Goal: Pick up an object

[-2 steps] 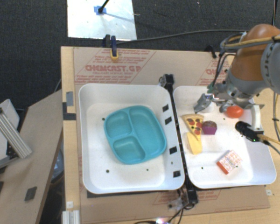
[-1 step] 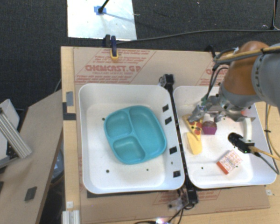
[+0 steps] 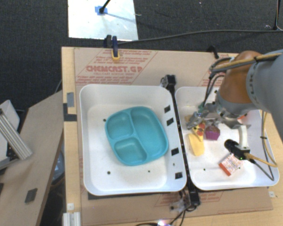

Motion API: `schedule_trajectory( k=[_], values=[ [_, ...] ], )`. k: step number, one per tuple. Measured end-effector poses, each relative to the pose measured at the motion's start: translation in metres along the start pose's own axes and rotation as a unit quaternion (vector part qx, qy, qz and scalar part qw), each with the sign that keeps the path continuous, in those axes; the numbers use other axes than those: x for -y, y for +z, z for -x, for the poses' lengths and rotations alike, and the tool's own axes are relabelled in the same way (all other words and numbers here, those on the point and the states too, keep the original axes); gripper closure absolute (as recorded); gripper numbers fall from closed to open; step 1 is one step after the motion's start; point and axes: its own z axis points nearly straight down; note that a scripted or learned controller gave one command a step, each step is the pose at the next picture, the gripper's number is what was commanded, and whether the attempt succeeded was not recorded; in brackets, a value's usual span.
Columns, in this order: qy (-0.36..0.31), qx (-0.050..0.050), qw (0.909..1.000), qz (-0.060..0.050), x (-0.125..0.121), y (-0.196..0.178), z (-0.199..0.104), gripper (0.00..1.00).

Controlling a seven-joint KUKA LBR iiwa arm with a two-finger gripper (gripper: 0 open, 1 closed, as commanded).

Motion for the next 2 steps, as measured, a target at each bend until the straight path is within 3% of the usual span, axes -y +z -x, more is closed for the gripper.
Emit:
schedule_trajectory(
  k=[1,2],
  values=[
    [0.0,0.0,1.0,0.003,-0.002,-0.013,0.0,1.0],
    [0.001,0.001,1.0,0.004,0.003,-0.059,0.005,1.0]
  ],
)
